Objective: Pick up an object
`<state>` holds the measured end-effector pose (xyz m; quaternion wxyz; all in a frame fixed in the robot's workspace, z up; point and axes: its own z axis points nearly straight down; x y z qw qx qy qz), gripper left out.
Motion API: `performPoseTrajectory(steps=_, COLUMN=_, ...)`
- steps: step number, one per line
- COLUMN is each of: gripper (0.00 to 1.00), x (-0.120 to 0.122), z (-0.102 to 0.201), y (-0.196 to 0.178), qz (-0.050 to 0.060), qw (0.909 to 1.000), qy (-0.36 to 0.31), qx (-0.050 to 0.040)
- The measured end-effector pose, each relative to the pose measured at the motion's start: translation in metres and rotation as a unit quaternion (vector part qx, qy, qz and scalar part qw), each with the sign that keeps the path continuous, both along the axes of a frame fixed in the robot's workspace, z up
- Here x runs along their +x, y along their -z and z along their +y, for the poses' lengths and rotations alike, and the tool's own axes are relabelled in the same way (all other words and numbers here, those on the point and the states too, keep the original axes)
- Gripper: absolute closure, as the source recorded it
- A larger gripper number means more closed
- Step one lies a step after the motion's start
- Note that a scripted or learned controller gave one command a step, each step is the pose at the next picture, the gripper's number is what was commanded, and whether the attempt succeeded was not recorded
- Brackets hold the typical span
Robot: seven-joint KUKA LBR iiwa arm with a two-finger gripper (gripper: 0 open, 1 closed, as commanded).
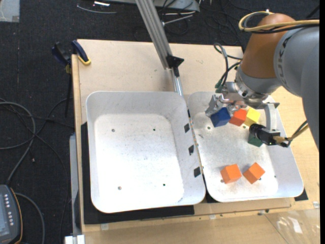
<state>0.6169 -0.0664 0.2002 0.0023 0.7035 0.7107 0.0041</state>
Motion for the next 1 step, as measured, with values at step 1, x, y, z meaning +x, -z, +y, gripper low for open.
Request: performPoseTrajectory(steps=1, gripper=1.00, x=-0.0078, z=0.0922, y=-0.0151, qz=0.004, qw=1.0000, qy=0.000, qx=0.0004)
